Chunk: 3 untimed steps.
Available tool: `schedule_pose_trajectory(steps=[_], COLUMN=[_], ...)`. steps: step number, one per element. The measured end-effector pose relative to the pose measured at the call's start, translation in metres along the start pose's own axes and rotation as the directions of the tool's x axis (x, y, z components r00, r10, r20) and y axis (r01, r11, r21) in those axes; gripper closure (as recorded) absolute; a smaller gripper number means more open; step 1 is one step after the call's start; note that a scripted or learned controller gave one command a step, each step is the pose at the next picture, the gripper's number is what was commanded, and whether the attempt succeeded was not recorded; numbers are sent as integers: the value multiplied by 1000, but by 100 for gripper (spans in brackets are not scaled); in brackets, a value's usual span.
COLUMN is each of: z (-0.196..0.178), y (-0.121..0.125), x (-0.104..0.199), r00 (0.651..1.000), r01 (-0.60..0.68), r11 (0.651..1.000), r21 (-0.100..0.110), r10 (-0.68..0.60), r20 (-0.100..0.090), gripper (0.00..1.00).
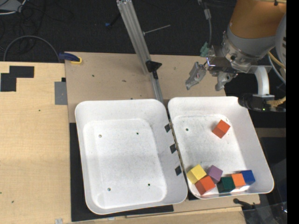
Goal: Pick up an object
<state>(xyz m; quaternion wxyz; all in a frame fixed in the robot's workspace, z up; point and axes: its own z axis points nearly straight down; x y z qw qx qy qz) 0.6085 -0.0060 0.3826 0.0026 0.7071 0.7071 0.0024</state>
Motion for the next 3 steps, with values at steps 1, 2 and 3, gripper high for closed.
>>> schedule_pose_trajectory(steps=[1,2,3], z=[23,111,105], y=[40,58,59], x=[-7,82,79], r00=[1000,1000,1000], r01=[1,6,4], r11=[1000,1000,1000], r21=[9,17,10], r10=[-1,-6,-4], r20=[2,-2,1], gripper=[0,0,0])
